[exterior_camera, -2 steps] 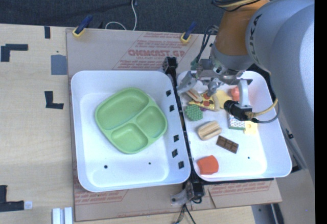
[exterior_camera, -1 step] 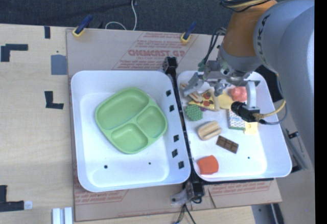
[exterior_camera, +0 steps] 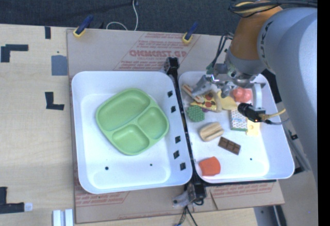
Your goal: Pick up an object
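My gripper [exterior_camera: 223, 85] hangs low over the back of the right bin [exterior_camera: 276, 160], under the orange band of the arm. Right beneath and around it lie a pizza slice [exterior_camera: 205, 101], a yellow piece [exterior_camera: 227, 102] and a pink-red round toy [exterior_camera: 242, 95]. In front of them sit a green knobbly piece [exterior_camera: 196, 113], a tan bread roll [exterior_camera: 211, 131], a brown chocolate bar [exterior_camera: 229, 145], a small blue-and-white pack [exterior_camera: 238, 120] and an orange-red piece [exterior_camera: 210, 166]. The arm hides part of the bin's back corner.
The left bin [exterior_camera: 85, 168] holds a green divided plate [exterior_camera: 132, 121]. A black divider strip [exterior_camera: 178, 116] runs between the bins. The grey arm fills the right side above the right bin. Two clamps [exterior_camera: 80, 30] pin the cardboard at the back.
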Motion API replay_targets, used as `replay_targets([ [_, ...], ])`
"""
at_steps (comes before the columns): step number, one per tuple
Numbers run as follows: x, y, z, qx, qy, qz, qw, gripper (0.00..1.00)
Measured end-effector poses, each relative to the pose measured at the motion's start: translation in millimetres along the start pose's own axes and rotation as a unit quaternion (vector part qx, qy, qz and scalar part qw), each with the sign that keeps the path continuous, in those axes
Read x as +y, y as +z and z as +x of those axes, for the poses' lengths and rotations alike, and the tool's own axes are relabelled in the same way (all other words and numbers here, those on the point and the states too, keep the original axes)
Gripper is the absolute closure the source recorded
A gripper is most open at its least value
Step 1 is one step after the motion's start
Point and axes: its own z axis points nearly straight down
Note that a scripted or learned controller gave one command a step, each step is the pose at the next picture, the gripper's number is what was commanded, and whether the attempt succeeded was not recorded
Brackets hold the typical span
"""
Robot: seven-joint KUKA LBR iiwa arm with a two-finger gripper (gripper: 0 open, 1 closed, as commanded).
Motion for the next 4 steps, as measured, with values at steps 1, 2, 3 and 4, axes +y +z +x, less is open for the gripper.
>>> replay_targets([
  [1,4,53,3,-0.001,-0.003,-0.003,1.0,0.0],
  [2,-2,49,-1,-0.001,-0.003,-0.009,1.0,0.0],
  [3,28,2,-1,0.001,-0.002,-0.005,1.0,0.0],
  [4,28,52,-4,-0.001,-0.002,-0.005,1.0,0.0],
])
